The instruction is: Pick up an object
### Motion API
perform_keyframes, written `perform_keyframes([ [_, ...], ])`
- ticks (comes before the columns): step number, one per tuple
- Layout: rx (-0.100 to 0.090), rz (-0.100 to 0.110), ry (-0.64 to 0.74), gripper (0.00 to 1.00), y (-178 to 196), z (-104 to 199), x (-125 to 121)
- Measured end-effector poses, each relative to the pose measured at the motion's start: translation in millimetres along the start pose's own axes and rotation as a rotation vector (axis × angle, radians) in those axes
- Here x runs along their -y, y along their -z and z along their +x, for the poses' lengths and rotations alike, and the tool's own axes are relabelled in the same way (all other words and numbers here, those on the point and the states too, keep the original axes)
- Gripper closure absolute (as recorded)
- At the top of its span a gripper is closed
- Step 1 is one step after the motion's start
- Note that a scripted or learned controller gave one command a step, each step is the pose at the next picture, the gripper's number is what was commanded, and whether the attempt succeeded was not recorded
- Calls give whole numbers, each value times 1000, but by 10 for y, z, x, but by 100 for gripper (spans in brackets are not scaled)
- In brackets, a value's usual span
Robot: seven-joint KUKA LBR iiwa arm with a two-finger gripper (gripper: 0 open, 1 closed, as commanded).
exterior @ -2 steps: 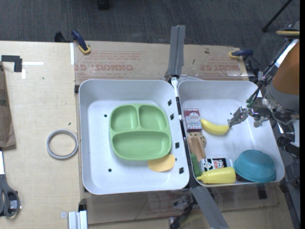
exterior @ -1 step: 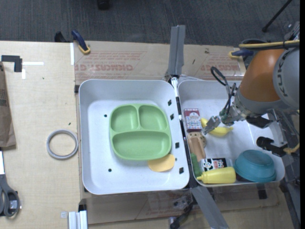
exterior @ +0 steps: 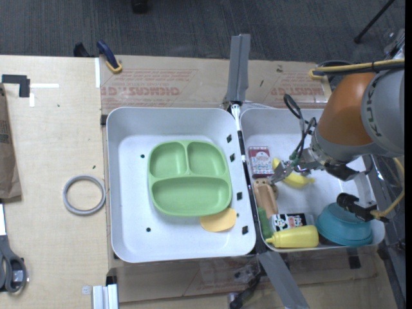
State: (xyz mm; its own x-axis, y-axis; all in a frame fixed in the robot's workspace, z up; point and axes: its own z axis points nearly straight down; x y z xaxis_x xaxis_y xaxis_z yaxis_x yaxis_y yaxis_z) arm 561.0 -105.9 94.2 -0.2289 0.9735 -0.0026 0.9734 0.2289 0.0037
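My gripper [exterior: 283, 172] is low in the right bin [exterior: 335, 124], at the left end of a yellow banana-shaped object [exterior: 299, 179] and touching or nearly touching it. I cannot make out whether that object is held. A small red box [exterior: 259, 160] lies just to the gripper's left, and a brown wooden piece [exterior: 265, 197] sits below it. Along the front of this bin are a yellow bottle [exterior: 296, 238], a black-and-white box [exterior: 289, 221] and a teal bowl [exterior: 346, 226]. In the left bin [exterior: 122, 172] rests a green divided plate [exterior: 190, 177], with a yellow disc [exterior: 218, 221] at its front edge.
The grey arm with its orange band [exterior: 351, 118] hangs over the right bin's far right. On the bench to the left lie a grey tape ring [exterior: 84, 194] and scissors [exterior: 9, 272]. A blue clamp [exterior: 109, 55] sits at the back.
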Motion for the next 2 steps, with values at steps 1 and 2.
perform_keyframes([
  [1,-1,-1,-5,100,91,-10,0],
  [2,-1,0,-9,100,179,-29,7],
])
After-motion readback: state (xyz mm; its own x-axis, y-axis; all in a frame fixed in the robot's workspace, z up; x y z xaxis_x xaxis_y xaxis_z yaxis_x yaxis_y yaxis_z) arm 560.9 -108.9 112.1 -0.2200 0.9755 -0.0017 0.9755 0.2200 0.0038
